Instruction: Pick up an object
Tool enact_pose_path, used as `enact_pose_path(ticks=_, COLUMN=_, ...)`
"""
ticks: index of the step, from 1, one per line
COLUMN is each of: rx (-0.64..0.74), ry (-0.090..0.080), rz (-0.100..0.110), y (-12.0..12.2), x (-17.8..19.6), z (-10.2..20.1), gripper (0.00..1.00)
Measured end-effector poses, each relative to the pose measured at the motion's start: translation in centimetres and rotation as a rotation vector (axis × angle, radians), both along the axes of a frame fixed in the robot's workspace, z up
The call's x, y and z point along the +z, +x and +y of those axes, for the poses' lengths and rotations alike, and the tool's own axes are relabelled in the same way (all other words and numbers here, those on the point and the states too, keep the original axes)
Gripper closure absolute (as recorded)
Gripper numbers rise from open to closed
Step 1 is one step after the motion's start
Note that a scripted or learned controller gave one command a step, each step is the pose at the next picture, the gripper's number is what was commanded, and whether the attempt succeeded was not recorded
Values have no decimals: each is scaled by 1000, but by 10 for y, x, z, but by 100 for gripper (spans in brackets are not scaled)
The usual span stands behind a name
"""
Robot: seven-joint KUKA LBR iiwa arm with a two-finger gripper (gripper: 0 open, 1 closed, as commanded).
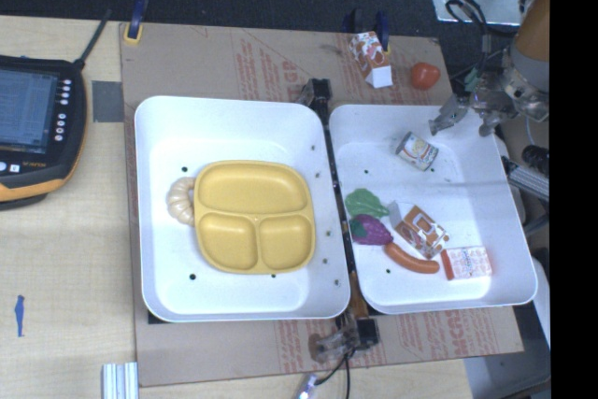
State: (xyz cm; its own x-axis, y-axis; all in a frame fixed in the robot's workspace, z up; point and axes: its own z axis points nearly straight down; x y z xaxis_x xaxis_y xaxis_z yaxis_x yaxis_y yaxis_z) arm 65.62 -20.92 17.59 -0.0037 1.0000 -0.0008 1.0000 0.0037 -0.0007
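Presently I log: gripper (469,115) over the right bin's (486,294) far rim, fingers spread, grasping nothing. Just beside it in the bin, a small tilted can (417,150). Nearer: green leaf (364,202), purple eggplant (371,232), sausage (412,259). Left bin (159,201): yellow divided plate (254,216).

Hand (470,119) at upper right, fingers spread, nothing between.

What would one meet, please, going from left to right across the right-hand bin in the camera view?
Green leafy toy → purple eggplant toy → can → white and red packet. The sausage and orange box overlap in between, so I leave them out.
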Motion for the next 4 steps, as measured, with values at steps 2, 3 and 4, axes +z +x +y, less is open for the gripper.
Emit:
enact_pose_path(ticks=2, rx=2, ry=0, rz=3, y=-17, x=-61, z=60, gripper=0)
enact_pose_path(ticks=3, rx=0, ry=0, rz=2, y=0, x=-84, z=27, gripper=0)
enact_pose_path(ticks=4, rx=1, ry=2, rz=4, y=0, x=-84, z=38, gripper=0)
